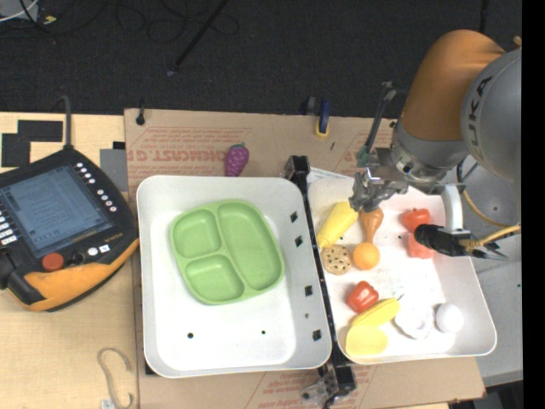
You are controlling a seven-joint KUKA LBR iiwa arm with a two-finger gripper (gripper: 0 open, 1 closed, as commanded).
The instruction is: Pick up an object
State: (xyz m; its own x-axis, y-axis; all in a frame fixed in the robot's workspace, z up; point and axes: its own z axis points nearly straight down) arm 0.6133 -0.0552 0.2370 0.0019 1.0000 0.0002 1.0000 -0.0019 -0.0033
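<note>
Hovering: gripper over carrot | right bin | corn beside

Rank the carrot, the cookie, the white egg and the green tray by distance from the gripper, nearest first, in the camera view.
From the gripper:
1. Carrot, just below the gripper.
2. Cookie, lower left in the right bin.
3. White egg, right bin's near corner.
4. Green tray, in the left bin.

Lighting even, overhead, fairly bright on both bins; white plastic near blown out, w/ mild glare on green tray. Shadows soft, short. Dark backdrop up top loses detail. Focus slightly soft overall, some grain; no obvious edge distortion.
</note>
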